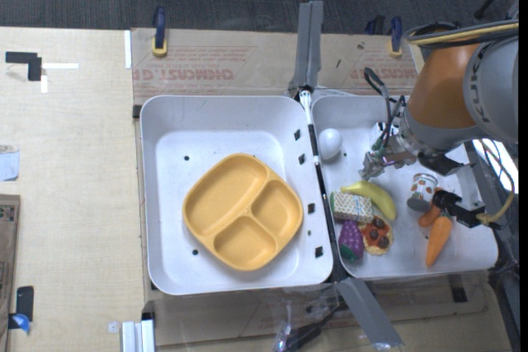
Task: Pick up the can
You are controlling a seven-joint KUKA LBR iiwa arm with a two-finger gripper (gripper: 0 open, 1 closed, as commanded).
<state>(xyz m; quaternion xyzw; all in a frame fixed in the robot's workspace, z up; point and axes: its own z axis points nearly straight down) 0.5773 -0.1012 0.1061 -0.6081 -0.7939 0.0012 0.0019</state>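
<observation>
The grey arm [474, 91] with its orange band is reaching in from the right and hanging over the right bin [478, 260]. Its gripper [375, 165] is pointing down over the middle of that bin, just above the banana [375, 195] and a little to the right of the white ball [329, 142]. Whether the fingers are apart or together is impossible to tell from this angle, since the wrist and its cables are crowding the tip. Nothing is showing between the fingers.

The can [422, 189], a small white one with a printed label, is lying in the right bin to the right of the gripper, apart from it, partly under the arm's shadow. Just beside it on the lower right, a carrot [438, 237] is lying with its tip pointing towards the near edge of the bin, and a black piece of the arm's fittings is sitting across its top.

Left of the can, the banana is resting across a wafer-like block [351, 208]. Below these, a purple bunch of grapes [350, 239] and a small round pizza slice toy [378, 235] are lying close together near the bin's front wall.

The left bin [165, 177] is holding a yellow divided plate [242, 212] with three compartments, sitting roughly in the middle and turned at a slant. Both bins are standing side by side on a cardboard sheet [223, 62] clamped to the bench.
</observation>
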